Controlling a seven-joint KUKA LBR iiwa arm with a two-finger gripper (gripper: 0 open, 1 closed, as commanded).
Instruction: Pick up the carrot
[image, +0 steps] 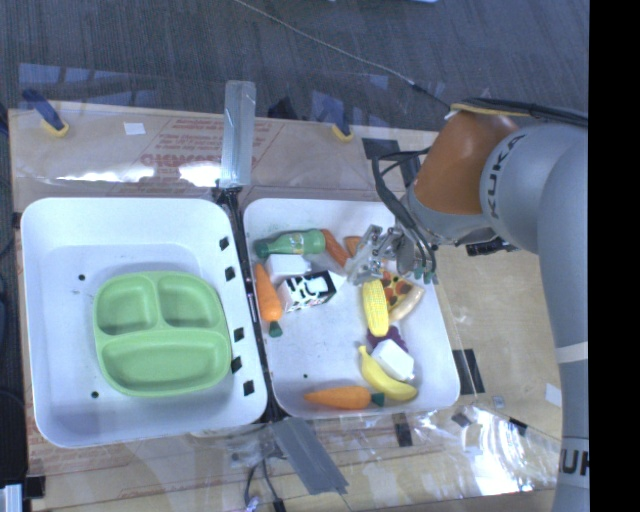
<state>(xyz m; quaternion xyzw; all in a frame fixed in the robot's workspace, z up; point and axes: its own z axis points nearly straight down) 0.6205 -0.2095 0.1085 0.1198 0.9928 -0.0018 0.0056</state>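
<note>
Dark ribbed flooring lies behind the surface (120, 150), which carries two white bins side by side. One green divided plate (160, 333) with three compartments sits in the left bin (50, 240).

The right bin (300, 370) holds the rest. Carrots number at least two. One carrot (340, 398) lies flat along the near wall, smooth orange with a dark green stub at its right end, which touches a banana (382, 378). A second carrot (267, 297) lies along the left wall, its length running from far to near, just beside a black-and-white box (308, 288). Smaller orange pieces (342, 246) at the far side are too hidden to name. One green bottle (292, 243) lies on its side near the far wall. One corn cob (375, 306), one pizza slice (404, 292) and one white block (394, 359) on something purple fill the right part.

Over the corn's far end hangs the end effector (378, 256), well apart from both carrots; its spread cannot be made out.
</note>
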